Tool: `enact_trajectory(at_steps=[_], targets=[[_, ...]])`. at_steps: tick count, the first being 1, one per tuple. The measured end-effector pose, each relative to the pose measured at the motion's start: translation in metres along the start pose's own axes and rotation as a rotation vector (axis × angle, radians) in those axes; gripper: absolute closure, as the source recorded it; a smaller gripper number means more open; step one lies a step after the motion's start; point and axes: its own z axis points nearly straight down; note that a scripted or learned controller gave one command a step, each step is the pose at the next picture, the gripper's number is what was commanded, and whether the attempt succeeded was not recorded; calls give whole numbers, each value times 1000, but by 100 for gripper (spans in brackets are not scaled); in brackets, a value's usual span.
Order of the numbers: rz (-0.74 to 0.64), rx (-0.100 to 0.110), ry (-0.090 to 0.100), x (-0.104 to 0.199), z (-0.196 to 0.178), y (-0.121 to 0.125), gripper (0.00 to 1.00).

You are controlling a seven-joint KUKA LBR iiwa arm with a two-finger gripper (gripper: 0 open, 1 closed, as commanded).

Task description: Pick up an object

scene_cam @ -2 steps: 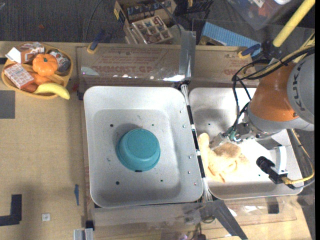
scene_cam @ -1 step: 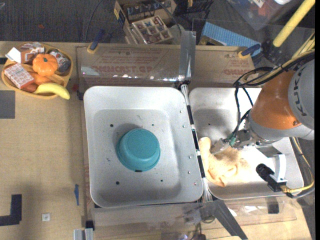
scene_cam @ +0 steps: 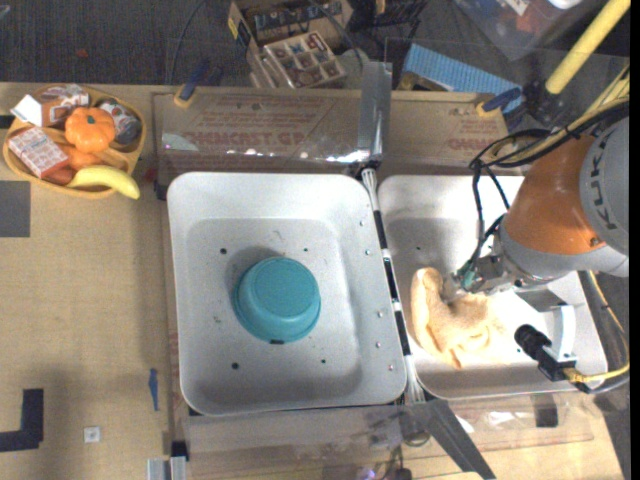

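Reaching in from the right, the grey arm (scene_cam: 590,218) with its orange band (scene_cam: 548,213) bends down over the right bin (scene_cam: 440,203), and part of the maker's name, the letters "KU", can be read on its grey casing at the frame's edge. The gripper (scene_cam: 466,282) sits low on the upper part of a pale yellow-tan cloth (scene_cam: 450,320) that lies crumpled near the front left of the right bin; whether it is clenched or released on the cloth cannot be told from this angle. A teal bowl (scene_cam: 279,298) rests upside down in the middle of the left bin (scene_cam: 200,218), well apart from the gripper. On the bench to the far left, a shallow basket (scene_cam: 20,158) holds a small orange pumpkin (scene_cam: 90,128), a banana (scene_cam: 105,179) and little printed boxes whose writing is too small to read. Behind the bins lies flat cardboard (scene_cam: 260,123) with faint reddish print, also illegible.
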Motion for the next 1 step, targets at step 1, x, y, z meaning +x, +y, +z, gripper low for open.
enact_trajectory(at_steps=[1], targets=[[1, 1, -1, -1, 0, 0, 0]])
